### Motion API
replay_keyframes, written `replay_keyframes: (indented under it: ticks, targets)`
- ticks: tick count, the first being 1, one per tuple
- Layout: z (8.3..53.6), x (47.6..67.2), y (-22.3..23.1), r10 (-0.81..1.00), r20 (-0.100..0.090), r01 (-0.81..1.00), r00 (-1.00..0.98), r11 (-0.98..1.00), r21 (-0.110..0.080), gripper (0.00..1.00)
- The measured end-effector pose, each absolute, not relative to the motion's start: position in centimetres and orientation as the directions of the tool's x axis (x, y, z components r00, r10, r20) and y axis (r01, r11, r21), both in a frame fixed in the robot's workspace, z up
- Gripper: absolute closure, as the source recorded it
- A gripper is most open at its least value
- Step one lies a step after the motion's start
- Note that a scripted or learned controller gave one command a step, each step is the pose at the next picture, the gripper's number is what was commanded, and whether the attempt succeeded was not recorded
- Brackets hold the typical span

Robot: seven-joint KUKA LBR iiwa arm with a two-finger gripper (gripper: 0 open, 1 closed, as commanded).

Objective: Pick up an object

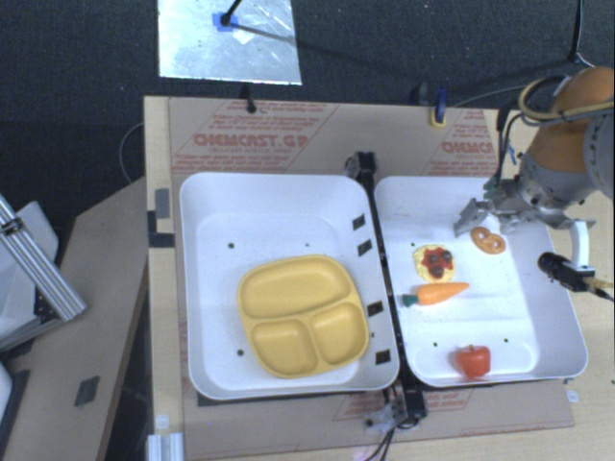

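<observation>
Near edge of the right bin [567, 339]: tomato [472, 359]. Beyond it: carrot [437, 294], then pizza slice [434, 261]. Farthest: pretzel [488, 242], directly beside the gripper [492, 218]. Finger state: cannot tell. Nothing visibly held; all objects lie in the bin. Grasp and lift remain.

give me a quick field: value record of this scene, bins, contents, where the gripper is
left bin: holds a yellow divided tray
right bin: holds a pretzel, a small pizza, a carrot, a red pepper
gripper: over the right bin's far end, just above the pretzel
held: nothing visibly between the fingers
arm: reaches in from the right
</observation>
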State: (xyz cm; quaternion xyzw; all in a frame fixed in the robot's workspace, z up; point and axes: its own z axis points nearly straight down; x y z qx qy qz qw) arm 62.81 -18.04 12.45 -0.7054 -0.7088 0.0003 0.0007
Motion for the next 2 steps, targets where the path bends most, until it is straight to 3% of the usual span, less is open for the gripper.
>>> replay_keyframes:
  ticks: [1,2]
  targets:
    - [13.9,63.0,-18.1,1.0,-0.002,1.0,-0.007,0.007,0.005,1.0]
    - [18.4,63.3,-17.7,1.0,-0.002,1.0,-0.006,0.006,0.007,1.0]
